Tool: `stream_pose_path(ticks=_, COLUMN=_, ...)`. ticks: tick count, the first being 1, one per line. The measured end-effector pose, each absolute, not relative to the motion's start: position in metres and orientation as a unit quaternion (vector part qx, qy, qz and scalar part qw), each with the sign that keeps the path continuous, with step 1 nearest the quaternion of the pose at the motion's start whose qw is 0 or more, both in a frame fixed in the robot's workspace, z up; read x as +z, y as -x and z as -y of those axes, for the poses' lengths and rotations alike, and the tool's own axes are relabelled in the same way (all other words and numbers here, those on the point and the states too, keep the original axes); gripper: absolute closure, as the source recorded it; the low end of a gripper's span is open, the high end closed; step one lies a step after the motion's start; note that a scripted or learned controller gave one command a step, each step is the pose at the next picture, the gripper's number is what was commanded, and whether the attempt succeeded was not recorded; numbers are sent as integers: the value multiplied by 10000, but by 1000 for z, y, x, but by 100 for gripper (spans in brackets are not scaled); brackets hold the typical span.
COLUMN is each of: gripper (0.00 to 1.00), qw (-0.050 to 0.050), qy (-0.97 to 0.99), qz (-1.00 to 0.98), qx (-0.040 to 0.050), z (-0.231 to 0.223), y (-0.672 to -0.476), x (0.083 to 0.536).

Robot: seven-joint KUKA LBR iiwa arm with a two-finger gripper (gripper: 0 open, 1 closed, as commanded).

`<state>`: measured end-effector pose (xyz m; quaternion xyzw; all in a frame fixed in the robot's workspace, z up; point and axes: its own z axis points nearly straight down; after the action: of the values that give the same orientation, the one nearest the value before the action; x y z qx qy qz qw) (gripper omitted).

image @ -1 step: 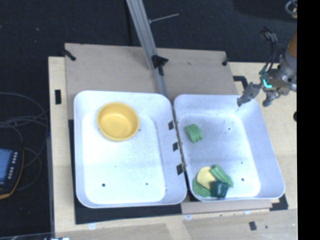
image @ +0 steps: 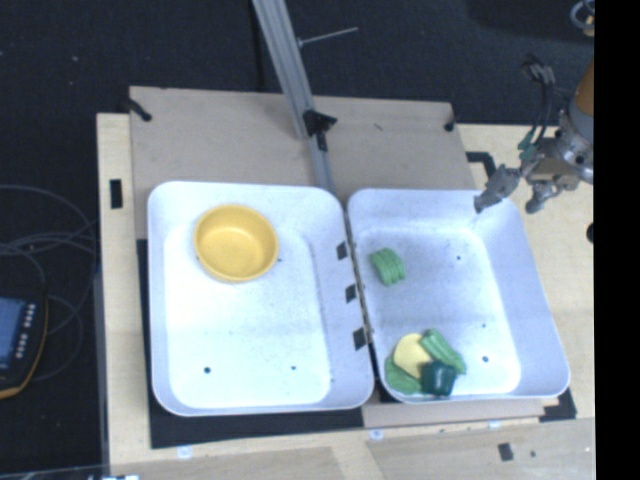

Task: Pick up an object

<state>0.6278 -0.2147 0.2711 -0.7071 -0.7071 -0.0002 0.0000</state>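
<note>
Hovering at the right bin's (image: 500, 268) 1 o'clock corner, gripper (image: 510, 195) spread open, nothing held. Approach step, judged. Green object (image: 387, 266) lies at bin's 9 o'clock; next move calls for travel toward 8 o'clock, then descent.

The arm (image: 580, 98) comes in from the right side, up near the top; a bit of its orange band shows at the edge. The wrist (image: 562, 158) is grey and bent down toward the left; thin wires run along it. The gripper (image: 512, 196) hangs at the end with its 2 fingers (image: 490, 194) spread apart; 1 finger points down to the left, the other sits to its right; nothing is between them.
</note>
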Motion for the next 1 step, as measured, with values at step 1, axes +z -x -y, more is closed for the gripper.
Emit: stream_pose_path(ticks=1, gripper=0, qw=17, qy=7074, qz=7068, qx=15, z=214, y=-626, x=208)
